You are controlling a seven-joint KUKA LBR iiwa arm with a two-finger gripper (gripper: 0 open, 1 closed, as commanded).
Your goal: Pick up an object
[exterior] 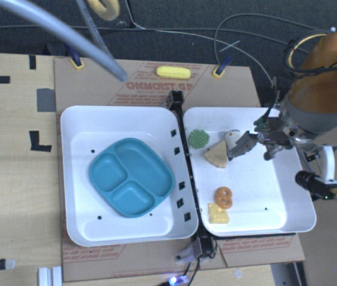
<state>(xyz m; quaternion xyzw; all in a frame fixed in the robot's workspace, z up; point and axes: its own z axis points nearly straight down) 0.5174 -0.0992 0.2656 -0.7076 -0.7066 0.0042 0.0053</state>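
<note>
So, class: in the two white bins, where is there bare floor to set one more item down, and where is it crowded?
Right bin: bare floor to the right of the pretzel and cheese slice. The upper left is crowded: green ball, tan wedge and gripper. Left bin: only margins around the blue divided plate.

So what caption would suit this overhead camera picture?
Robot claw reaching toward a tan wedge in the right bin; blue tray sits left.
</note>
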